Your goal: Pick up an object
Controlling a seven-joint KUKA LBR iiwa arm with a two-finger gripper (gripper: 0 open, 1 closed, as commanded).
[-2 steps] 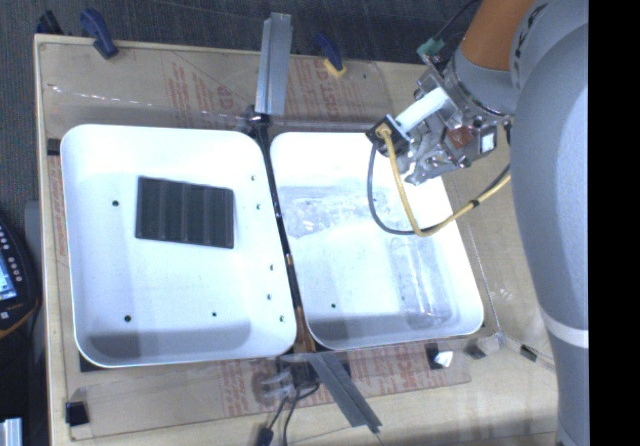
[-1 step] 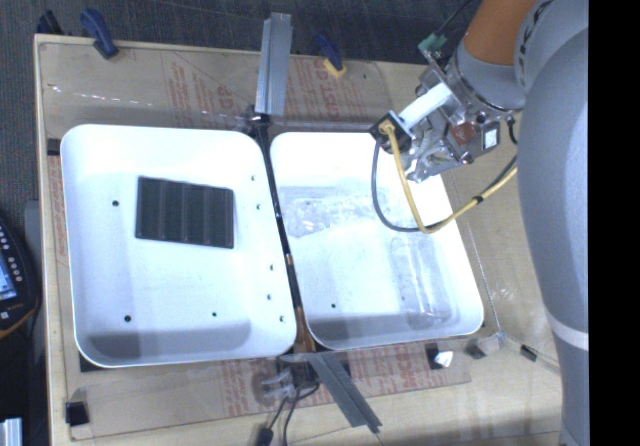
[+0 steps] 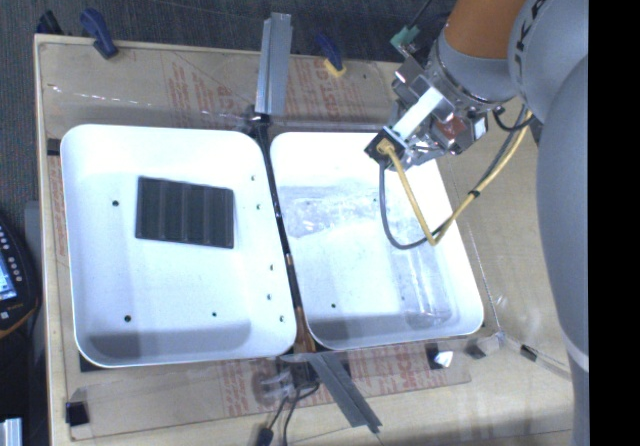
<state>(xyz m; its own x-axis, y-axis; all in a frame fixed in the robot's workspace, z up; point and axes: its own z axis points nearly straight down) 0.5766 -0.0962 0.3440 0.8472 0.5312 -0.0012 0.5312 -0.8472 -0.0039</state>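
Lying in left bin (image 3: 100, 274) on bench (image 3: 150, 69): black slab (image 3: 185, 212).

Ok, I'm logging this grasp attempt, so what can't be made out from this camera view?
All in the camera view:
Clear patch in the right bin: too see-through to identify.
Gripper: whether it holds anything is hidden by the wrist hardware.
Black device at the left: cut off by the frame edge.
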